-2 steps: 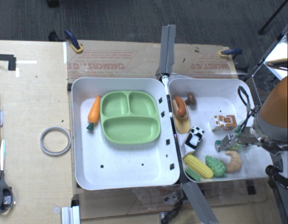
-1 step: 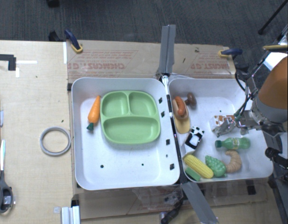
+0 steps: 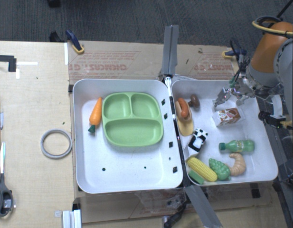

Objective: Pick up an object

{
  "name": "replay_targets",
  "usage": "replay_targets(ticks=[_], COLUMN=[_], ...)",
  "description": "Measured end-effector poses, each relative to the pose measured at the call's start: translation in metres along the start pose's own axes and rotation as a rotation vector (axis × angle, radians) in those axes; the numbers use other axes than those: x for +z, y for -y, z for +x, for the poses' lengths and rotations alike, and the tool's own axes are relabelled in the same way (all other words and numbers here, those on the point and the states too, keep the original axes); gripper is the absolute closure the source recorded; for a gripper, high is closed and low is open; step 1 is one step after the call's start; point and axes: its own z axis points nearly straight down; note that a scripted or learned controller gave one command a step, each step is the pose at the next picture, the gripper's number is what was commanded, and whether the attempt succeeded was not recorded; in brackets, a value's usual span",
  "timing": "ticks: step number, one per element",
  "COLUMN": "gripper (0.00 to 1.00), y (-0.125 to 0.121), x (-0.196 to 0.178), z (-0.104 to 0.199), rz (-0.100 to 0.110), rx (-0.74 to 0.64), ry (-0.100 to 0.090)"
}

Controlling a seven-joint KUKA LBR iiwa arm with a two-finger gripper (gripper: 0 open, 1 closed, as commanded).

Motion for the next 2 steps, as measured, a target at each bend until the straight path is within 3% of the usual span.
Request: replay_targets(ticks=[1, 2], gripper=[0.0, 0.0], y=[0.061, 0.133], x=[0.0, 0.001], z=[0.039, 0.038], rz=[0.001, 0.002], rx=[0.07, 0.057], ry=[-0.001, -0.002])
